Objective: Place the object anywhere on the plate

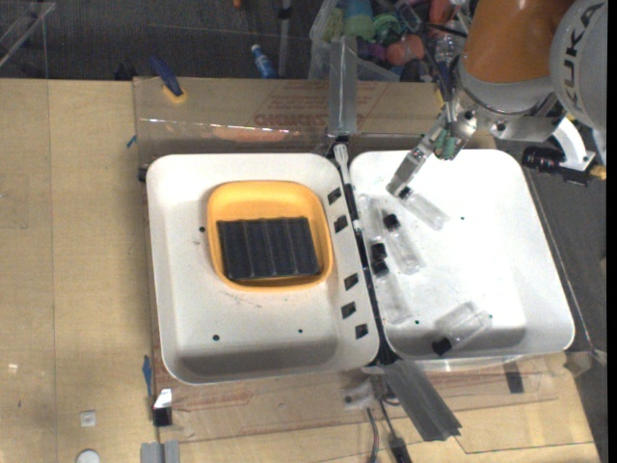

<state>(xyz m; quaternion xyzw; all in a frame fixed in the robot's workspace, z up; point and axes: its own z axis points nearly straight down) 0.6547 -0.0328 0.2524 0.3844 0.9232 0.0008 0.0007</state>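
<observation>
The plate (270,234) is yellow-orange, squarish with rounded corners, and lies flat in the left bin. A dark ribbed rectangular object (268,249) rests flat inside it, filling most of its floor.

- A yellow plate (269,201) bearing a dark ridged object (268,248) sat in the left bin (183,258).
- The gripper (405,183) hung over the right bin (482,249).
</observation>
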